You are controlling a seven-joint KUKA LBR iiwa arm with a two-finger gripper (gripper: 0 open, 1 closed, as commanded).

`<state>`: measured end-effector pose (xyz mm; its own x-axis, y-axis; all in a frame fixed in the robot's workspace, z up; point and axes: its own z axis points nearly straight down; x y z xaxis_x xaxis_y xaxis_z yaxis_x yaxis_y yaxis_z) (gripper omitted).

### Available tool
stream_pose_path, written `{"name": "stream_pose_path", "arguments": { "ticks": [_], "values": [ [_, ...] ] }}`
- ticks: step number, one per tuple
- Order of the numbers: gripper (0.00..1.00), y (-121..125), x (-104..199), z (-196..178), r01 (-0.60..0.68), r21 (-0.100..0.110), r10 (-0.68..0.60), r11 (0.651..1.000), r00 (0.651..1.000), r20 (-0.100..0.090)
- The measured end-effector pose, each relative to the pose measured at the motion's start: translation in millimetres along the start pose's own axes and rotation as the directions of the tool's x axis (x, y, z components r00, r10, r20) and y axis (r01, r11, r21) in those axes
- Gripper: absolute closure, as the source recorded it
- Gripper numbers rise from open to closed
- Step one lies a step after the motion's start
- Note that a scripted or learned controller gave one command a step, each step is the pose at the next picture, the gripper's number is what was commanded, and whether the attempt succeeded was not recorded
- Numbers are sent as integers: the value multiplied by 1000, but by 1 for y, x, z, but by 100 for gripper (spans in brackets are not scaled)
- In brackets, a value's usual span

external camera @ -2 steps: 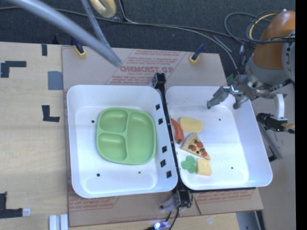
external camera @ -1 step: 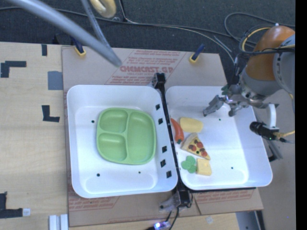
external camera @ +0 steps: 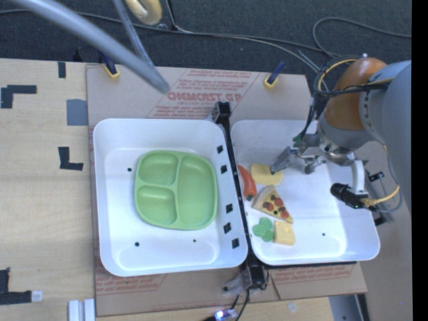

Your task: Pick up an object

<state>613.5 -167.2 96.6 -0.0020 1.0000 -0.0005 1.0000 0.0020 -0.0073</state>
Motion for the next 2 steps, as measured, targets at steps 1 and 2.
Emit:
{"name": "stream_pose_path", "arguments": {
  "ticks": [1,2],
  "values": [
    [100,2,1,-14,1,-6,-1,1000,1000,0],
    [100,-2,-1,-77,-1,-11,1,1000,1000,0]
  ]
}}
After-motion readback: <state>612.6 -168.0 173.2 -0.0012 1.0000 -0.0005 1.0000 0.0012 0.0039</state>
